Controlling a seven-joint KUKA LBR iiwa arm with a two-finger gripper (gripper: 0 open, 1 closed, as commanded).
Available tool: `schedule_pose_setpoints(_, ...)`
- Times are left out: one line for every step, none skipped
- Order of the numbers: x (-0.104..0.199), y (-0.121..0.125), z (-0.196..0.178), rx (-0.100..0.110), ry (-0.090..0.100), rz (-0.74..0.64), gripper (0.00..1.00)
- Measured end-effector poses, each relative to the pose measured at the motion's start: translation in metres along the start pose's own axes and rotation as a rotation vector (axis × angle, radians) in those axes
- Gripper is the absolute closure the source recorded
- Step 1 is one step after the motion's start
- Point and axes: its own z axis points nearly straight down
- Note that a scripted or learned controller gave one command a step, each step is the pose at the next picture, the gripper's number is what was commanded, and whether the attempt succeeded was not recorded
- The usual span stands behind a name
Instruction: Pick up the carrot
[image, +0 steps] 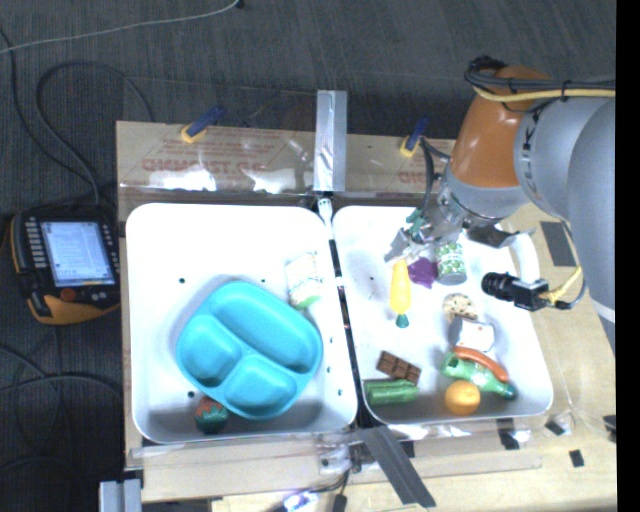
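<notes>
The carrot (478, 362) lies untouched toward the right bin's (535, 385) near corner, while the gripper (420, 238), its fingers spread with nothing between them, hovers far from that corner above the corn (400, 287), seemingly off target.

One fixed camera hangs above the bench (200, 150), looking down at a slant on both white bins (150, 240) (the arm (560, 130) enters from its right).
</notes>
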Motion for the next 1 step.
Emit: schedule_pose_setpoints(-0.0454,-0.0356,-0.1076,-0.002,-0.005,-0.105,1.00)
